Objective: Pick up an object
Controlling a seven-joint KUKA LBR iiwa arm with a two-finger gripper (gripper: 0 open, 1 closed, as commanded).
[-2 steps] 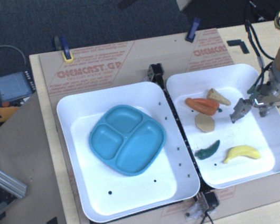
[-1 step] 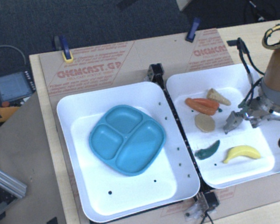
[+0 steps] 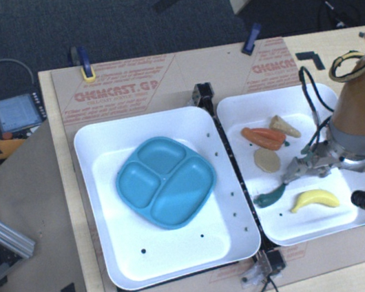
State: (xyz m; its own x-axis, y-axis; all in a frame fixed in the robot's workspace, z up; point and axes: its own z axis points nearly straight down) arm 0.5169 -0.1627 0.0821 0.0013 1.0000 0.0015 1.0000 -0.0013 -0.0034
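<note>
two shallow white bins sit side by side on the bench, the left bin (image 3: 99, 191) toward nine o'clock and the right bin (image 3: 342, 218) toward three o'clock, their inner walls almost touching along a dark divider. in the left bin lies a blue divided plate (image 3: 166, 181), turned at a slant, with three compartments, resting near the bin's middle and well apart from its walls. the right bin holds the small things: an orange carrot-like piece (image 3: 263, 136) at about eleven o'clock of that bin, a tan wedge-shaped piece (image 3: 283, 127) just beside it toward one o'clock and touching or nearly touching it, a pale round disc (image 3: 267, 160) just below the carrot, a dark teal item (image 3: 271, 196) at about eight o'clock near the bin's inner wall, and a yellow banana (image 3: 314, 200) at about six o'clock, lying on its side with the curve upward. the arm comes in from three o'clock, its orange band over the bin's right part, and the gripper (image 3: 297, 168) points toward nine o'clock, low over the bin floor between the disc and the banana, its tip just beside the upper end of the teal item. whether its fingers are apart or together cannot be told from this slant, and no thing is seen between them.
</note>
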